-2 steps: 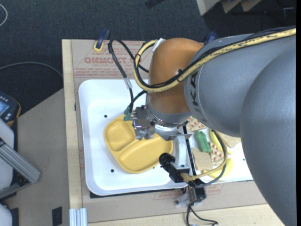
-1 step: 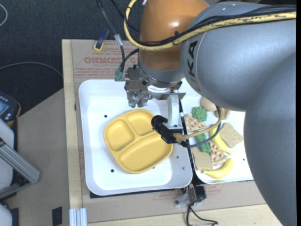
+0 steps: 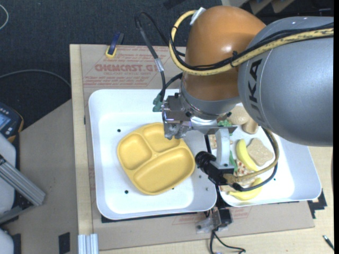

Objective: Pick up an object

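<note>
A grey KUKA arm with an orange dome-shaped band (image 3: pixel 222 41) enters from the right of the frame and hangs over the seam between two shallow white plastic bins. Its gripper (image 3: pixel 175 128) sits at centre frame, just above the upper right edge of a yellow plastic divided tray with three compartments (image 3: pixel 154 157); the wrist hides the tips, so how far it is open, and whether it has hold of anything, cannot be told.

The tray lies tilted in the middle of the left-hand white bin (image 3: pixel 106 136). The right-hand white bin (image 3: pixel 302 179) holds a cluster of play food at lower right of centre: a yellow toy banana (image 3: pixel 244 155), a tan slice of toy bread (image 3: pixel 259 152), a second yellow curved piece (image 3: pixel 244 193) at the bin's lower rim, and smaller items too obscured to identify. Black cables (image 3: pixel 212 171) loop from the wrist across this cluster.

Both bins rest on a tan cardboard sheet printed with red lettering (image 3: pixel 127 67), which bears a small blue and yellow clip (image 3: pixel 113 45) at upper left. Dark carpet (image 3: pixel 47 20) surrounds the bench; aluminium framing (image 3: pixel 21 181) shows at lower left.
</note>
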`<state>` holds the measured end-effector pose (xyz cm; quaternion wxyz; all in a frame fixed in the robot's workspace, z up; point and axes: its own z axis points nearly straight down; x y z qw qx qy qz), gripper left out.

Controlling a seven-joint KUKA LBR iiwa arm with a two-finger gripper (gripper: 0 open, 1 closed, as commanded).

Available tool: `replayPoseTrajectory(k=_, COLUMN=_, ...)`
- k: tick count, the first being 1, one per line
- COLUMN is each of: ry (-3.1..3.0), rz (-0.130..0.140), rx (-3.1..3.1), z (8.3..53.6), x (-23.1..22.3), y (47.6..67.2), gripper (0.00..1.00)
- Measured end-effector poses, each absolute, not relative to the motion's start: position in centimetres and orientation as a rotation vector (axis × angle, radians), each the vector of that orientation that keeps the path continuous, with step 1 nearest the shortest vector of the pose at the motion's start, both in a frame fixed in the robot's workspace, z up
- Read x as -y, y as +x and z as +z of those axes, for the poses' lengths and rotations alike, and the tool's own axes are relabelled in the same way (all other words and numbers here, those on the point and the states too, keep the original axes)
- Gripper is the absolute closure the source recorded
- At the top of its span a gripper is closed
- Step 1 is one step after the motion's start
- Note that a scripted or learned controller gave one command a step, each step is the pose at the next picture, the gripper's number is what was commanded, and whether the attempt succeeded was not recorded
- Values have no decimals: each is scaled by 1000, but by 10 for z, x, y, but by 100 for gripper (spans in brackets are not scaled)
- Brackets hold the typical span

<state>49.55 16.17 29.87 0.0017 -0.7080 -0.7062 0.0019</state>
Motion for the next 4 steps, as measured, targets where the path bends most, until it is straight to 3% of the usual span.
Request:
replayPoseTrajectory(k=1, ry=-2228, rz=-9, rx=2221, z=350, x=-129, y=480, gripper=100)
replayPoseTrajectory(k=3, ry=-2222, rz=-7, rx=2227, z=367, x=-132, y=481, gripper=100)
replayPoseTrajectory(k=4, ry=-2219, rz=22, rx=2212, z=230, x=-119, y=476, gripper=100)
